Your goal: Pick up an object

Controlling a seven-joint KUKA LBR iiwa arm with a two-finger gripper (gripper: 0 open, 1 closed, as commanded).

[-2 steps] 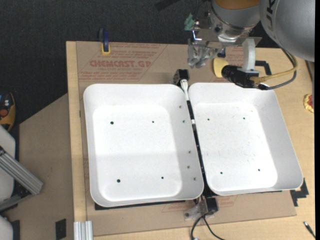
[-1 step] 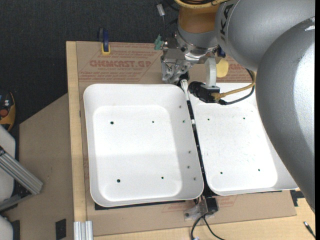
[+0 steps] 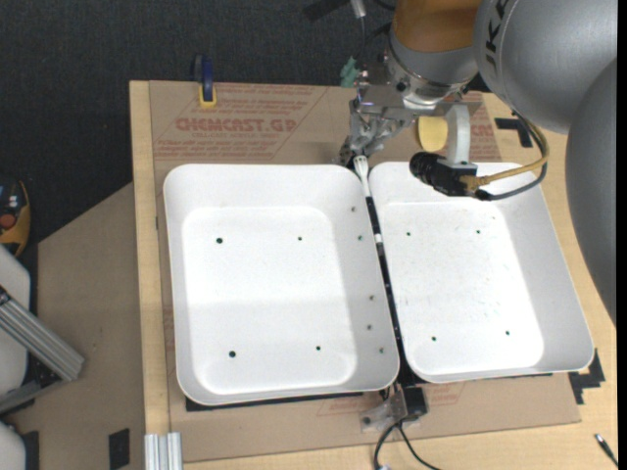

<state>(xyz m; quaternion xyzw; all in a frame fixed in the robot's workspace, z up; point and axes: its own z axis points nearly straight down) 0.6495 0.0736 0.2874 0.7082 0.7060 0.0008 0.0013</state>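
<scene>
The gripper (image 3: pixel 364 145) hung above the far rim of the right bin (image 3: pixel 490 355), its grasp impossible to tell, and would best descend squarely onto any chosen object.

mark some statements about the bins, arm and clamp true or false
1. Two white bins, left bin and right bin, lie side by side. True.
2. The gripper is at the near edge of the bench. False: it is at the far edge, above the seam between the bins.
3. A blue and yellow clamp sits at the board's far left edge. True.
4. The arm enters from the left of the view. False: it comes from the right.
</scene>
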